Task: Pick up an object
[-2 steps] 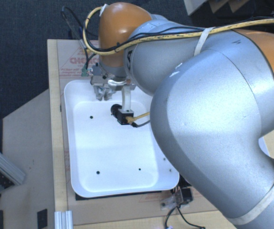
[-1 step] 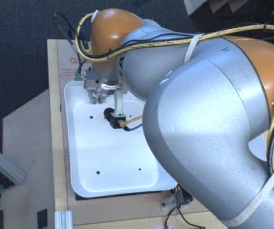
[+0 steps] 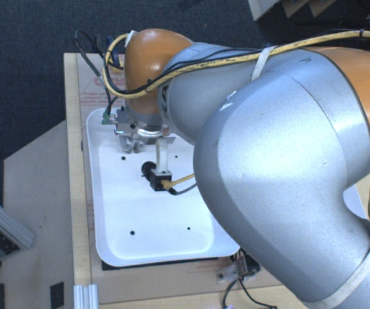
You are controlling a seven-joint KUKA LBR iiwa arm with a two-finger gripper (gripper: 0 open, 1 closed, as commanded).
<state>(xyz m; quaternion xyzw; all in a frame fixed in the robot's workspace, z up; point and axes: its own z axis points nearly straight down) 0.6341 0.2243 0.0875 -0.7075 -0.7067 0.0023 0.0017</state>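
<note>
— Far left?
— White bin [image 3: 117,211], small dark dots [image 3: 132,232] on floor.
— Then?
— Gripper [image 3: 130,147] low over far-left corner, poss. touching floor. Open/closed: can't tell.
— Pick obj.?
— Hidden, maybe behind arm [image 3: 287,140] at right.

We see bright, even light from above, soft sheen on the grey arm [image 3: 287,172], faint shadows in the white bin [image 3: 146,234], and slightly blurred detail throughout.

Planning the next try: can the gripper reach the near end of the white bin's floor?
Probably yes. The gripper hangs over the far end of the white bin, and only small dark dots mark the floor between it and the near rim.
</note>
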